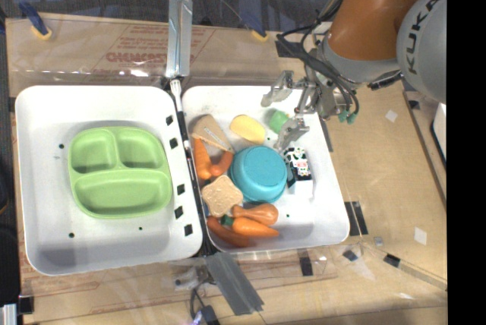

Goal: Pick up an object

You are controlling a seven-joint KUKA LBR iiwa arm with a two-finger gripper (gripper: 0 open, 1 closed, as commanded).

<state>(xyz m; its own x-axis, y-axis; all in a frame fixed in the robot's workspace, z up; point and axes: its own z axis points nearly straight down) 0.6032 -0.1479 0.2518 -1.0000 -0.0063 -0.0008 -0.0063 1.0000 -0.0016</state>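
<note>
Gripper hangs over the back of the right bin, its two metal fingers spread apart with nothing between them. The lower finger tip sits just beside a small green piece and near the yellow lemon; whether it touches either is not clear at this slant.

Nothing has been lifted, so the pick is not yet done. All candidate objects lie in the right bin: a blue bowl in the middle, a black-and-white toy just beside it at the right wall, a toast slice, carrots at the front, and more food pieces along the left wall. The left bin bears a green tray.

By my reading the arm is in its approach, likely aimed at the green piece or the lemon. Descent, closing and lifting all remain.
</note>
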